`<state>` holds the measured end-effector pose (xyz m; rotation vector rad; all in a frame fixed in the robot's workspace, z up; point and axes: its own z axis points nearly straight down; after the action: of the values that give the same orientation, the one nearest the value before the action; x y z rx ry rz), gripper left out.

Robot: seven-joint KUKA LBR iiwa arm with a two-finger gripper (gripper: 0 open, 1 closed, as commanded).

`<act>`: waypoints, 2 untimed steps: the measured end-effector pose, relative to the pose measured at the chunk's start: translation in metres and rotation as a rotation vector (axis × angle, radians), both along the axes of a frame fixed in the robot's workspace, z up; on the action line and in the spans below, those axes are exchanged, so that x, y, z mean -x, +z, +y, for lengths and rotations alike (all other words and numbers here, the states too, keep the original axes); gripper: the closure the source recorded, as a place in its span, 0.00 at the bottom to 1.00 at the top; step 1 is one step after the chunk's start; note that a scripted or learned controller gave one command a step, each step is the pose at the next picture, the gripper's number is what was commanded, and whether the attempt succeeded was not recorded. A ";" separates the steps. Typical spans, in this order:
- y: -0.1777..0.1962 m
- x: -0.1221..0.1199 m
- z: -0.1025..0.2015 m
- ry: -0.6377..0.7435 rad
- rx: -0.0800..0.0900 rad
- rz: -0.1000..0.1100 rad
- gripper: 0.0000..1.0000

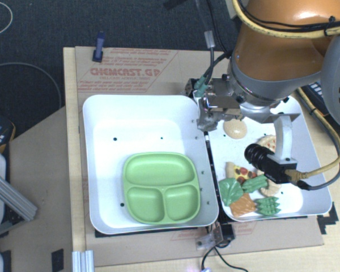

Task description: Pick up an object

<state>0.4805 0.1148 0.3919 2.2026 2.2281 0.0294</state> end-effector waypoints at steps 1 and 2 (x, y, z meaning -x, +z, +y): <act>-0.095 0.002 -0.003 -0.013 0.009 0.028 1.00; -0.137 0.002 -0.047 -0.017 0.008 0.026 1.00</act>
<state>0.4786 0.0682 0.2549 2.2305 2.2181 -0.0090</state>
